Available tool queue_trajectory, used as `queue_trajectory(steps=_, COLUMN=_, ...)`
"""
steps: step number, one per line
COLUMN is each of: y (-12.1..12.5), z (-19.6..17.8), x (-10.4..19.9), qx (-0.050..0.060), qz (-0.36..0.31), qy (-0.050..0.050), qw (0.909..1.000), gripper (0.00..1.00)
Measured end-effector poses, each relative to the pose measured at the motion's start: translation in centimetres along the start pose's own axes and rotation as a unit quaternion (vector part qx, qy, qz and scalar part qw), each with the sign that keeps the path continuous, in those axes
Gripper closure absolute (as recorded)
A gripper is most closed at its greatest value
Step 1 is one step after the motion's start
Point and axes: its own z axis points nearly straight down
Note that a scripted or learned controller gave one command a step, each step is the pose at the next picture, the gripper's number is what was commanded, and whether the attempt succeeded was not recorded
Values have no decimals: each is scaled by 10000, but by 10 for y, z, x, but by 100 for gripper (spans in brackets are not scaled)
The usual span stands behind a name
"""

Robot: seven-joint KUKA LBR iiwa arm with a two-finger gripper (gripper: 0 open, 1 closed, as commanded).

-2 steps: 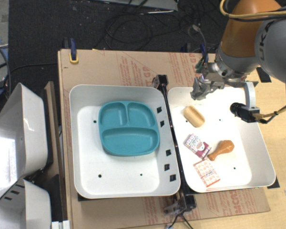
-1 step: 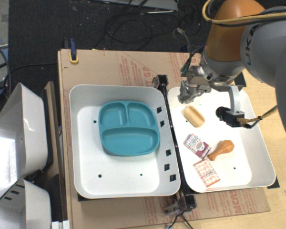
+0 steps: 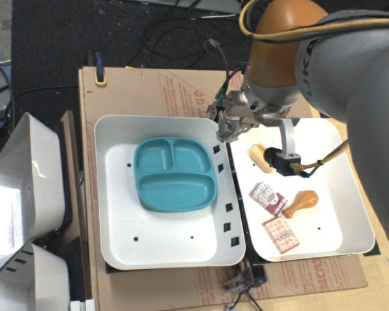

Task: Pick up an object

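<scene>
A bench topped with a brown cardboard sheet (image 3: pixel 149 92) fills the middle of the frame. Two shallow white bins lie on it side by side, touching along their inner edges: the left bin (image 3: pixel 113 238) in the centre, the right bin (image 3: pixel 350 232) toward the right. A small yellow clamp (image 3: pixel 100 78), or something like it, sits at the sheet's upper left corner.

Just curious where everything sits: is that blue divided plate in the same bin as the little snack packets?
No, the blue divided plate lies alone in the left bin, while the two snack packets lie in the right bin.
</scene>
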Motion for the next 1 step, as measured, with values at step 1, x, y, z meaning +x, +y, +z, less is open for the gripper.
queue_trajectory(steps=1, y=-18, z=17, x=53, qx=12, qz=2, qy=-1, qw=10000, gripper=100)
